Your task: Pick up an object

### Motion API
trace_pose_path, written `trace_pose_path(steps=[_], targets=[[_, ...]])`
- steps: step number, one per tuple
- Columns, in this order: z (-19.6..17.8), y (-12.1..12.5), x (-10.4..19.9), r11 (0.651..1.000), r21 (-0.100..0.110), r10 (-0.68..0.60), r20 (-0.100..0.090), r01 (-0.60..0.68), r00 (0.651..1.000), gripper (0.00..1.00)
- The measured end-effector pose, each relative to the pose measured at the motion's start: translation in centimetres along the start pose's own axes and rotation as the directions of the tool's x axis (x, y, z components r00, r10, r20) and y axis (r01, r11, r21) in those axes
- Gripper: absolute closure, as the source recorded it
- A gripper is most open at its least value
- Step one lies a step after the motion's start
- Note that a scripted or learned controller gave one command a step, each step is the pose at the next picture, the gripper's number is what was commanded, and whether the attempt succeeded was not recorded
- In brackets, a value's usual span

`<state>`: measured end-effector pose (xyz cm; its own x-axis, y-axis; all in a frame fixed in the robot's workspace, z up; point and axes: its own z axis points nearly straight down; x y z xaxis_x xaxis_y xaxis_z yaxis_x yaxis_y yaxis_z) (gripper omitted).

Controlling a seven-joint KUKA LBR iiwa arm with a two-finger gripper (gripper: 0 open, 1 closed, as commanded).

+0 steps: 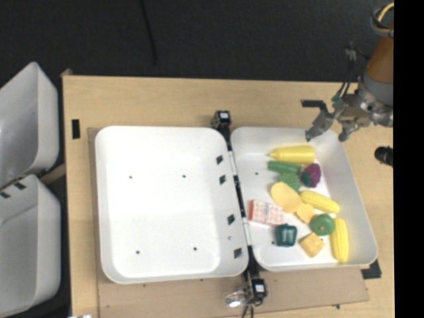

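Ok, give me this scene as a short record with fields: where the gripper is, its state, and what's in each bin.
gripper: open, holding nothing, above the right bin's far right corner
right bin: toy foods, among them yellow corn, a purple piece, a dark green block
left bin: white floor with small dark dots

Open hand (327,132) above right bin's (255,152) far edge.

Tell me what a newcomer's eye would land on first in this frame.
The bright heap of toy food in the right bin draws the eye first: a yellow corn cob at the far end, a purple piece beside it, another yellow cob near the front. Above the bin's far right corner hangs the pincer, open, with nothing between its fingers. The left bin is a plain white expanse.
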<state>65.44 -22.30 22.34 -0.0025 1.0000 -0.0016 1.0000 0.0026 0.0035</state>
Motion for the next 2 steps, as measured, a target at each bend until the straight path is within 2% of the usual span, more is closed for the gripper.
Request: trace_pose_path(steps=[1,2], targets=[[-8.88,3.87,6.75,1.000,-0.012,-0.010,-0.001,0.010,1.000,0.00],[-9.77,3.59,6.28,1.000,-0.007,-0.009,0.004,0.009,1.000,1.00]])
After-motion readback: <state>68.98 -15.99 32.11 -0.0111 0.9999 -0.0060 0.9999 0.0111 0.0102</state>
